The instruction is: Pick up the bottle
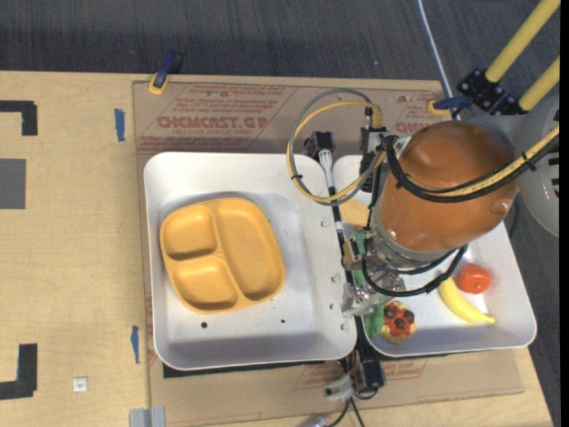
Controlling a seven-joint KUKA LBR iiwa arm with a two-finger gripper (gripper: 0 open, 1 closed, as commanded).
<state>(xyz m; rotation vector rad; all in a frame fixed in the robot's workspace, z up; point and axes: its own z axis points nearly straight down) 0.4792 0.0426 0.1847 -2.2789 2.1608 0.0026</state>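
Note:
My gripper point(363, 294) hangs low over the left edge of the right bin point(520, 327), close to the wall between the two bins. The arm's wrist with its orange band point(444, 189) hides most of that bin. Right below the gripper lies a small item in red, green and dark colours point(397, 320). A red-orange rounded item point(474, 278) sits to the right, next to a yellow banana point(464, 304). I cannot tell which item, if any, is the bottle. A pale yellow piece point(355, 213) peeks out beside the wrist.
A yellow divided plate point(221, 253) lies in the left bin point(169, 181). Cables loop point(331, 163) above the wrist over the bins' far edge. Both bins rest on a cardboard sheet point(213, 118) on the bench.

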